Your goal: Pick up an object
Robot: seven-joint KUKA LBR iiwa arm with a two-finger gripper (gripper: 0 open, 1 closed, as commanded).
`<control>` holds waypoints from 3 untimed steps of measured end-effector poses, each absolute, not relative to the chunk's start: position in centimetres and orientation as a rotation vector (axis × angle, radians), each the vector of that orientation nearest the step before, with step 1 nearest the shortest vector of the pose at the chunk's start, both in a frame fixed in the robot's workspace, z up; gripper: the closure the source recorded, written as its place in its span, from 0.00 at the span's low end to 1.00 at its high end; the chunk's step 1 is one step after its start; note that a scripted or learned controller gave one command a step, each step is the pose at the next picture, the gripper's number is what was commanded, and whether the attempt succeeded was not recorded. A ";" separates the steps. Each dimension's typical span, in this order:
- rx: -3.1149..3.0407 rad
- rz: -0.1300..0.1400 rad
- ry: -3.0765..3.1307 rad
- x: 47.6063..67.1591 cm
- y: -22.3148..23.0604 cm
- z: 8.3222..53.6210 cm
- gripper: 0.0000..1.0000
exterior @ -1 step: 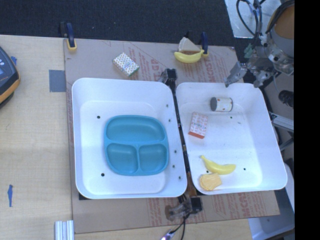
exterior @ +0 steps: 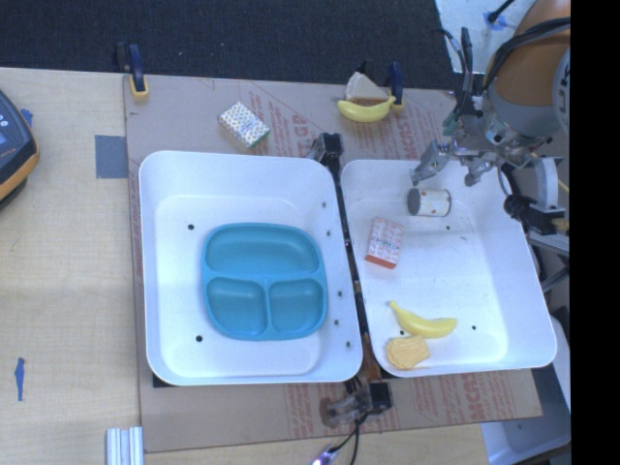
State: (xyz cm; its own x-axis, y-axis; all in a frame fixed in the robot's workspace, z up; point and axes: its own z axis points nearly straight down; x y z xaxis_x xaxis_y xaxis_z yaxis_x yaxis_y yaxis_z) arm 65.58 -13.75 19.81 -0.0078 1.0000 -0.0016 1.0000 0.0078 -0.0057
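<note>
A tan wooden surface point(exterior: 68, 289) against dark carpet carries two white bins. In the right bin point(exterior: 504, 289), the end effector point(exterior: 448, 166) hovers with fingers spread above a small cylinder point(exterior: 429, 201) at the bin's far end.

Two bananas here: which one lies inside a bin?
The banana near the front of the right bin, beside an orange piece. The other banana lies on the cardboard behind the bins.
</note>
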 end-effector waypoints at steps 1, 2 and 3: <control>-2.209 0.016 -2.217 64.5 -10.8 10.6 0.00; -2.205 0.038 -2.201 64.9 -10.1 8.7 0.00; -2.205 0.042 -2.200 64.9 -10.3 9.7 1.00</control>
